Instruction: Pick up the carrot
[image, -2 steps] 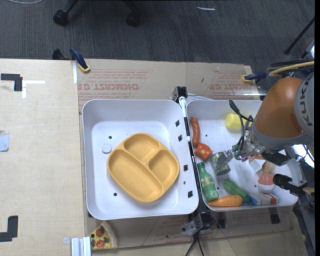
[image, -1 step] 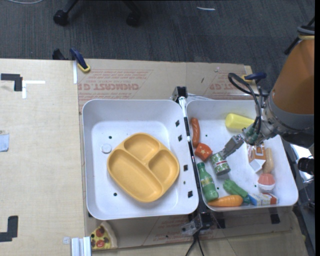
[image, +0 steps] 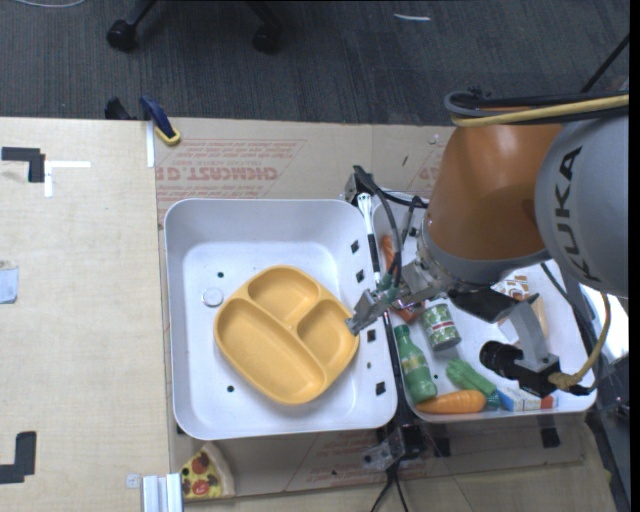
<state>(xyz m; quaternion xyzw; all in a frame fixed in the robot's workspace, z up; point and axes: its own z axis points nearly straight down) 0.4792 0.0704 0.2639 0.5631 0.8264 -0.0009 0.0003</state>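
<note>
- Yellow divided plate (image: 285, 335) in left bin (image: 190, 390); nothing to do there.
- Gripper (image: 368, 312) over the wall between bins; opening impossible to tell, nothing seen held.
- Carrot (image: 456, 402) flat at right bin's front edge, touching green bottle (image: 413, 366); best approached from above, clear of bottle.

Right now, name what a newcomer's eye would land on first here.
The big grey and orange arm looms over the right bin, its gripper near the divide between bins. The yellow divided plate lies in the left bin. The carrot lies at the right bin's near edge.
</note>
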